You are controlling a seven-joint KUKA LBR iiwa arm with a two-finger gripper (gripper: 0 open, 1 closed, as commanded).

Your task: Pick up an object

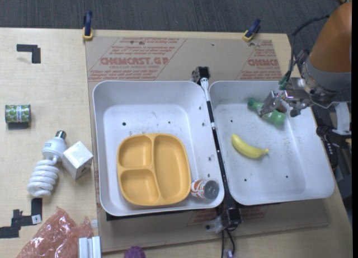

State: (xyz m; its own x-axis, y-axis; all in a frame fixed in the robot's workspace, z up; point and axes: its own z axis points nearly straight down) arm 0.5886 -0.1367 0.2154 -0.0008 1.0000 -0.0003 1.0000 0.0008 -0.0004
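Small can lying nearest, at the left bin's front right corner beside the yellow tray. Green object sitting near the right bin's back edge, the gripper hovering over it; jaw state unreadable. Banana lying mid-bin. Risk: fingers glancing off the green object, pushing it against the wall.

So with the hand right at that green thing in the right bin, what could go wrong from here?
1. The hand sits over only one end of the green object, so a grasp may catch it off-centre and it could slip or swing out.
2. The green object lies near the back wall of the right bin, leaving little room to close cleanly.
3. If it gets pushed, it could roll toward the banana and shift it.
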